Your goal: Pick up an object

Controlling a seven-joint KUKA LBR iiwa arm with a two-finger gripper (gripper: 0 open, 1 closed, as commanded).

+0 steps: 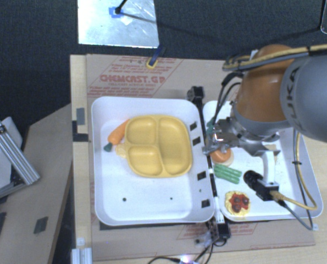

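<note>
Camera view: gripper (217, 143) low in right bin (311, 194), directly over orange round toy (223, 156). Whether anything is gripped: cannot tell. Green piece (227, 173) just below. Judged step: grasp attempt. Next: confirm hold, lift straight.

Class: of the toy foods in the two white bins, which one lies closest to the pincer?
The round orange-topped piece in the right bin, just under the pincer. The green piece, the red-topped piece and the carrot lie farther off.

Yellow tray (155, 146): glossy plastic. White bins (105, 202): smooth plastic. Sheet (119, 15) up top: shiny metal.
</note>
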